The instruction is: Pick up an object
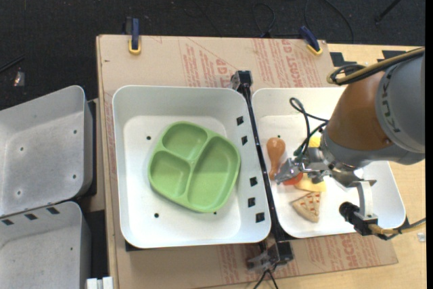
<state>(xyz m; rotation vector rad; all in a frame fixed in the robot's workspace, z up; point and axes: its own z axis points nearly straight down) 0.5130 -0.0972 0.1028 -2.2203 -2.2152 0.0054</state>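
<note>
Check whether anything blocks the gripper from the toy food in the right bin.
Nothing visible does. The gripper is already low in the right bin, right at the red piece and yellow piece. The brown drumstick-like piece lies just beside it toward the divider, the pizza slice just below. The arm hides part of the pile.

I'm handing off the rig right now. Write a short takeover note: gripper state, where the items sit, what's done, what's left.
Gripper: low in the right bin, at the toy foods; whether the jaws are open or shut cannot be told, and no grasp is visible.
Items: brown drumstick-like piece, red piece, yellow piece and pizza slice in the right bin. Green divided plate in the left bin.
Done: arm positioned over the cluster.
Left: grasp one item and lift it.
</note>
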